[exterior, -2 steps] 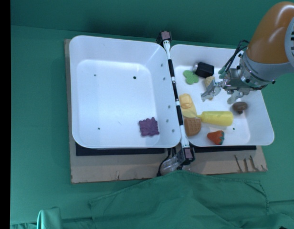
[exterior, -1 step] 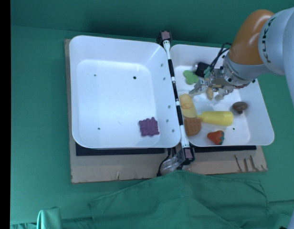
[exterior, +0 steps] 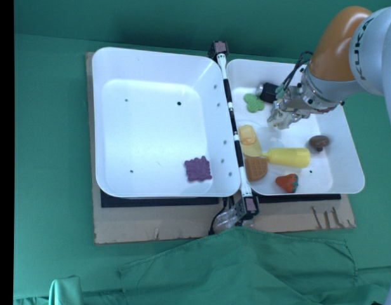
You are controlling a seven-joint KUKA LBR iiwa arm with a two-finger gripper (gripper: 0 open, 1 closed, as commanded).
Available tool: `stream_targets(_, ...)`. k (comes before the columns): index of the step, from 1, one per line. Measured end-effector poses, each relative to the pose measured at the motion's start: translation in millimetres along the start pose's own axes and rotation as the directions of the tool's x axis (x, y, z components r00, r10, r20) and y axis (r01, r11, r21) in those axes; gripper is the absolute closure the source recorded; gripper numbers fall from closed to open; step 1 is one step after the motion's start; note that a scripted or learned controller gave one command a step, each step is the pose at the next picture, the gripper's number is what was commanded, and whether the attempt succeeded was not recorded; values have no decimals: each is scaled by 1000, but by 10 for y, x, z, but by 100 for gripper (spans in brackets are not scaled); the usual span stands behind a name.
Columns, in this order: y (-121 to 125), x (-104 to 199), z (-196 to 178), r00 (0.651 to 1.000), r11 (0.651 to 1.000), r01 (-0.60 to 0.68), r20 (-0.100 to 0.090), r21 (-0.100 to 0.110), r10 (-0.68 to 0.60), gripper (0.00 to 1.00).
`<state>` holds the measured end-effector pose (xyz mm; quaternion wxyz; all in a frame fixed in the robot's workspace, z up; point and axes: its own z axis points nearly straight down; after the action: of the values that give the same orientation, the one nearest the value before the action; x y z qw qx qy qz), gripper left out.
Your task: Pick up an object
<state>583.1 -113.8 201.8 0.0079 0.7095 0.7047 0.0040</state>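
Observation:
My gripper (exterior: 277, 122) hangs over the middle of the right bin (exterior: 348, 180), just above its floor, with nothing seen between its fingers. Left of it lies a green leafy toy (exterior: 252, 101). Below it a yellow bottle-like piece (exterior: 289, 157) lies on its side. A pale yellow chunk (exterior: 249, 140) and an orange waffle-like piece (exterior: 256, 168) sit by the bin's left wall. A brown mushroom-like toy (exterior: 319, 142) rests to the right, and a red strawberry (exterior: 287, 183) lies near the front rim.
The left bin (exterior: 119, 75) holds a purple waffle-like piece (exterior: 198, 168) near its front right corner. A black-and-white bar (exterior: 231, 121) divides the bins. Green cloth (exterior: 246, 265) covers the bench in front.

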Motion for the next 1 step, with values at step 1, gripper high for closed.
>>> stream_targets(1,-2,1,5,1000,1000,0,0,1,0,0)
